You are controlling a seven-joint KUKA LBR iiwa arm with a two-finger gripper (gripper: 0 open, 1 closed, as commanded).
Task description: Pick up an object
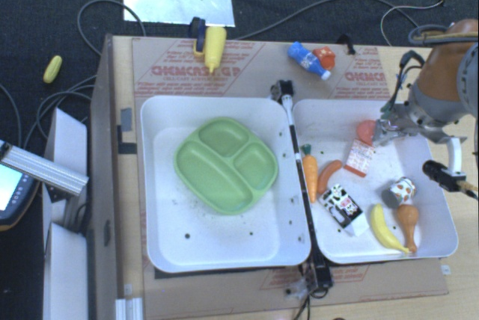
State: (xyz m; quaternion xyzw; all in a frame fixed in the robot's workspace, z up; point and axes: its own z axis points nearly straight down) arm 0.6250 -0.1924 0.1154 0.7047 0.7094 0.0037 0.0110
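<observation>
The right bin (441,236) holds several toy items: a carrot (309,170), an orange sausage (328,175), a cow-patterned carton (341,205), a banana (387,229), a brown drumstick (409,221), a small grey, white and orange object (399,191), a red and white box (360,158) and a salmon-red round piece (364,131). My gripper (387,128) hangs low over the bin's far right part, just right of the salmon-red piece and above the red and white box. Nothing is visibly held.
A green divided plate (225,164) lies in the left bin (161,236). On the bench behind the bins lie a yellow bottle (213,46) and a blue bottle (308,60) beside a red item. Cables run across the dark floor.
</observation>
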